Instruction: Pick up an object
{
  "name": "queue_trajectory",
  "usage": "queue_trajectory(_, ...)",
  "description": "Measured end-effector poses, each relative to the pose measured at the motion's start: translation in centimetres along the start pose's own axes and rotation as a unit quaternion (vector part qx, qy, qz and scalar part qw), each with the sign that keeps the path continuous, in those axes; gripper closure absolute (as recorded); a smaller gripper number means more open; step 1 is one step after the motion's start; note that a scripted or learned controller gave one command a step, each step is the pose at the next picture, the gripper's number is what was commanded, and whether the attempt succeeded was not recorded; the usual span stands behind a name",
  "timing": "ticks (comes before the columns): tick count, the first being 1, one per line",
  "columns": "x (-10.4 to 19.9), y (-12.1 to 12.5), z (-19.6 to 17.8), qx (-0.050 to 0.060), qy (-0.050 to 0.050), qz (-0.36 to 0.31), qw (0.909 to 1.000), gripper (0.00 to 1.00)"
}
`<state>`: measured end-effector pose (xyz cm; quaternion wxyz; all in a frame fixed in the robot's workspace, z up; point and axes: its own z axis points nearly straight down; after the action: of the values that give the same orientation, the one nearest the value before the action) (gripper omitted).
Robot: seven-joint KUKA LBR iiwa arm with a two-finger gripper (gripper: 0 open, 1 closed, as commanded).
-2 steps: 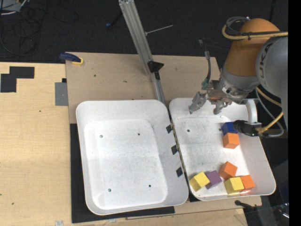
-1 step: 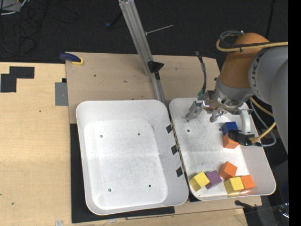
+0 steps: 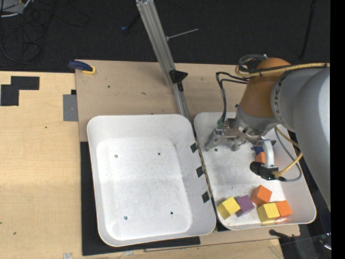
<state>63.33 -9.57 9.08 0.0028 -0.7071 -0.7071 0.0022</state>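
In the camera view, the grey arm (image 3: 302,107) with its orange band (image 3: 261,90) reaches in from the right over the right bin (image 3: 215,125), and the gripper (image 3: 226,138) hangs low near that bin's upper left corner; whether its fingers are wide or narrow cannot be told. Small blocks lie well apart from it, clustered along the bin's lower edge: a yellow block (image 3: 228,206) touching a purple block (image 3: 245,204), an orange block (image 3: 262,193) just above, and another yellow block (image 3: 268,212) beside an orange one (image 3: 283,208). The left bin (image 3: 102,124) sits alongside on the worktop (image 3: 124,88)
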Motion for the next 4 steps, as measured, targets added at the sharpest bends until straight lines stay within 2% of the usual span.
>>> queue_trajectory(1,-0.2,0.1,-1.3,-0.002,0.0,0.004,1.0,1.0)
queue_trajectory(2,-0.6,-0.2,-7.6,-0.005,-0.001,0.003,1.0,1.0)
queue_trajectory(4,-1.1,-0.4,-16.8,-0.005,-0.001,0.0,1.0,1.0)
